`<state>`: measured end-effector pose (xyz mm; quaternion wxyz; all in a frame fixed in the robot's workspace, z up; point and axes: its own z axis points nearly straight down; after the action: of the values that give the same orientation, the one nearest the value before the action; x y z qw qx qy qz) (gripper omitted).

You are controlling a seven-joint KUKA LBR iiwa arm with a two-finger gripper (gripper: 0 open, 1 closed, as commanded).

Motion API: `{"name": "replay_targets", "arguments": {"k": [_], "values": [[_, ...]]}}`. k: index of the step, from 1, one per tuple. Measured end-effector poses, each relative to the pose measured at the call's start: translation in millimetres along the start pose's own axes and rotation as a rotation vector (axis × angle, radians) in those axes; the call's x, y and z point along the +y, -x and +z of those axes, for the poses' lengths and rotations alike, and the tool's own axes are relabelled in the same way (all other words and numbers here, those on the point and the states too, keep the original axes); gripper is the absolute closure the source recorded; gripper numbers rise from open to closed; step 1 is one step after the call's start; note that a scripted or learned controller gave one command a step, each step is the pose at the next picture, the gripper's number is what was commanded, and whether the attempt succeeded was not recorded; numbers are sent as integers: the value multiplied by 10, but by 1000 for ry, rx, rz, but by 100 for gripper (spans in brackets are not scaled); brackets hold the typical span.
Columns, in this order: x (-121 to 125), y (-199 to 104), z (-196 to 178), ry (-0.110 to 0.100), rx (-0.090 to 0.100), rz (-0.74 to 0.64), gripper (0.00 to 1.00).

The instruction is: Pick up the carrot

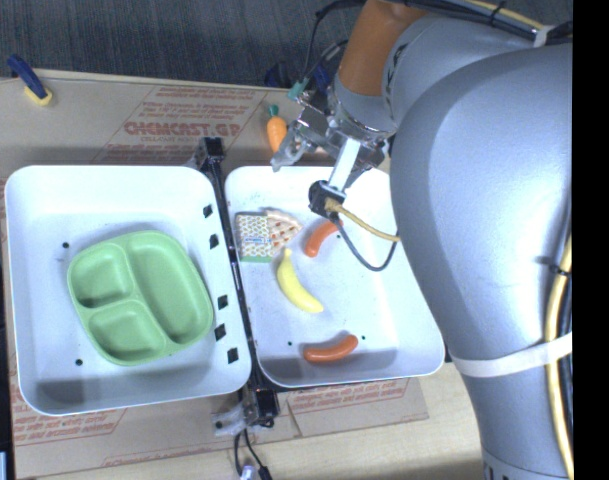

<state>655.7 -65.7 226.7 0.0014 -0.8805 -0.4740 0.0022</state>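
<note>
The carrot (275,134) is small and orange with a green top. It hangs upright over the back edge of the right bin (409,308), near that bin's far left corner. My gripper (283,148) reaches down from the upper right and is shut on the carrot, whose lower end sits between the fingertips. The carrot is raised above the bin floor, and the cardboard bench shows behind it.
In the right bin lie a chequered waffle piece (263,234), a small red sausage (319,238), a yellow banana (298,286) and a longer sausage (330,348). A green divided plate (139,293) sits in the left bin (34,218). The arm looms over the right side.
</note>
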Motion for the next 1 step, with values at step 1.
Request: {"name": "replay_targets", "arguments": {"k": [1], "values": [[545, 824, 537, -2, 0, 5, 0]]}}
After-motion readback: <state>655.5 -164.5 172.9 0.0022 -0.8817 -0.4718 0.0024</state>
